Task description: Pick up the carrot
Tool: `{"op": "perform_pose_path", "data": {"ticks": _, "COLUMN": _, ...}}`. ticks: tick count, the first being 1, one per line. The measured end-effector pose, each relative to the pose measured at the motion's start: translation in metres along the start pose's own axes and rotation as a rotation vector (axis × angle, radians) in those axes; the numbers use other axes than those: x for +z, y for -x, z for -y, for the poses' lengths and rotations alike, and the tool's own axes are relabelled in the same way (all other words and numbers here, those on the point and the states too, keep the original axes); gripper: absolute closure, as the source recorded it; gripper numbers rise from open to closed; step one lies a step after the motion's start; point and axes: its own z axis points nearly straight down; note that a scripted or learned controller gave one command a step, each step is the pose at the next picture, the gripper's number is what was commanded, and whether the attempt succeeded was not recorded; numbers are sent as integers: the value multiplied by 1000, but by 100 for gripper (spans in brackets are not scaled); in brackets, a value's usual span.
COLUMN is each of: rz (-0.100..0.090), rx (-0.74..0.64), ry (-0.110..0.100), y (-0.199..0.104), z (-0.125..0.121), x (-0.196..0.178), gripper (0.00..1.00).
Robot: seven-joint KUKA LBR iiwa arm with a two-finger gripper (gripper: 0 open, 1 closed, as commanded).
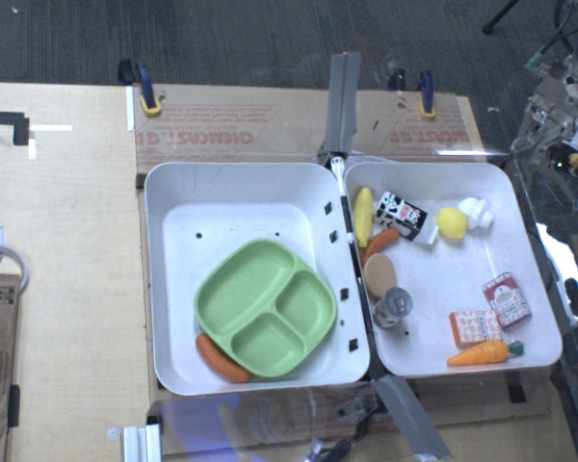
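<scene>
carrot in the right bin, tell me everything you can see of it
The carrot is a small orange toy, plastic by its look, tapering to a point at its left end with a green stub of leaves at its right. It lies flat and nearly level along the front wall of the right bin, tip slightly lower. The orange-and-white carton sits just behind it, so close that contact cannot be judged.

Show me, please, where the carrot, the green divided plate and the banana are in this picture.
carrot (480, 354): camera view, middle of its orange body.
green divided plate (233, 275): camera view, upper left rim.
banana (363, 216): camera view, middle of its length.
</scene>
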Motion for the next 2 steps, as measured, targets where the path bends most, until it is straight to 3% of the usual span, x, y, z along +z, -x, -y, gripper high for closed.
{"op": "perform_pose_path", "data": {"ticks": 1, "rz": 2, "rx": -3, "ry": -2, "y": 0, "z": 0, "x": -8, "gripper": 100}}
{"op": "perform_pose_path", "data": {"ticks": 2, "rz": -2, "rx": 212, "ry": -1, "y": 2, "z": -1, "x": 41, "gripper": 100}}
